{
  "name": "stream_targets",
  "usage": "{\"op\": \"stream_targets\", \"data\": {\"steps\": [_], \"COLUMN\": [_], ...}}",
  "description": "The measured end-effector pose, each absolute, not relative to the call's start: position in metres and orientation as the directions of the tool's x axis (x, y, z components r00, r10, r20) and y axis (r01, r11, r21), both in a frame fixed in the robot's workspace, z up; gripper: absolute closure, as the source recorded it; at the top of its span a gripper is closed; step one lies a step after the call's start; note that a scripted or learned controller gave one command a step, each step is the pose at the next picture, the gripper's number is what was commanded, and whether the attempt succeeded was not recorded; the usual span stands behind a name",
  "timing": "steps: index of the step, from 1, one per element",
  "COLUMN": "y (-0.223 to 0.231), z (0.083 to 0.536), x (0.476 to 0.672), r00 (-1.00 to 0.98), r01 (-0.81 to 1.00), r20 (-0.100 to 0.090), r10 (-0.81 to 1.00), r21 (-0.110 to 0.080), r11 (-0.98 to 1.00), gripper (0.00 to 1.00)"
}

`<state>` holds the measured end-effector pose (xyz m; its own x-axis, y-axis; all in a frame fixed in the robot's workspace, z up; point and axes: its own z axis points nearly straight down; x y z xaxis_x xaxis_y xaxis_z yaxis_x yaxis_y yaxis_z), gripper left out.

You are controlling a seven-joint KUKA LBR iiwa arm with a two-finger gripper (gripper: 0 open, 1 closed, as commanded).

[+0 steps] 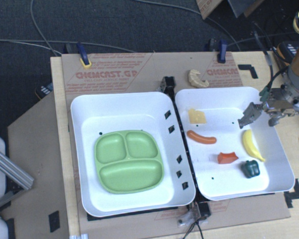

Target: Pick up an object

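In the right bin (234,187) I see five small things: a yellow cheese piece (197,116), a hot dog (201,137), a red piece (227,157), a banana (252,145) and a dark green pepper (251,169). The banana, red piece and pepper sit near each other, so room between them is tight. The top right corner and the bottom left of this bin are bare. My gripper (258,114) hangs over the right side, above the banana. In the left bin (83,115), a green tray (129,161) takes up the middle, with bare white floor around it.
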<state>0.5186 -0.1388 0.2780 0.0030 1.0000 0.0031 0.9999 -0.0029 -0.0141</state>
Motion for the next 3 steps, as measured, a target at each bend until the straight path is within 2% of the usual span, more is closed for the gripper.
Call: {"op": "stream_targets", "data": {"steps": [1, 3], "y": [-0.138, -0.139], "z": [0.284, 0.183], "x": [0.521, 0.528], "r00": [0.0, 0.001], "r01": [1.0, 1.0], "r20": [0.001, 0.003], "r10": [1.0, 1.0], "r21": [-0.001, -0.007], "r11": [0.0, -0.001], "gripper": [0.0, 0.0]}}
